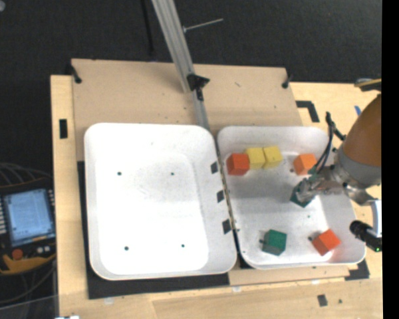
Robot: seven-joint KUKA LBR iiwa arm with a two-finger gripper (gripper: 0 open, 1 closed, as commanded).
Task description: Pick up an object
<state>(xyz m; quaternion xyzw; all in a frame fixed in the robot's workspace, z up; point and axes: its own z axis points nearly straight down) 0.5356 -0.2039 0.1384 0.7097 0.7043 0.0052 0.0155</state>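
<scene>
We see two shallow white bins side by side on the bench. The left bin (106,178) shows only a few small dark dots on its floor. The right bin (253,178) holds the blocks.

Along the far side of the right bin sits a row of three: a red-orange block (238,163) nearest the divide between the bins, then two yellow blocks, the first yellow block (256,157) touching the second yellow block (272,155). Further right, still on the far side, lies an orange block (305,163), just beside the arm's wrist. In the near part of the bin a green block (274,242) sits toward the middle, and another orange-red block (326,242) sits near the near right corner, well apart from the green one.

The arm (362,145) reaches in from the right, its orange band visible above the grey wrist. The gripper (304,195) is low over the right part of the right bin, between the far orange block and the near orange-red one. At its tip we see a small dark teal object (300,199), touching or just under the fingers. We cannot tell whether the claw is wide, narrow or closed on that object, as the wrist hides the fingers from above.

A handheld control screen (23,221) lies off the bench to the left, and a slanted metal pole (176,42) rises at the far side.
</scene>
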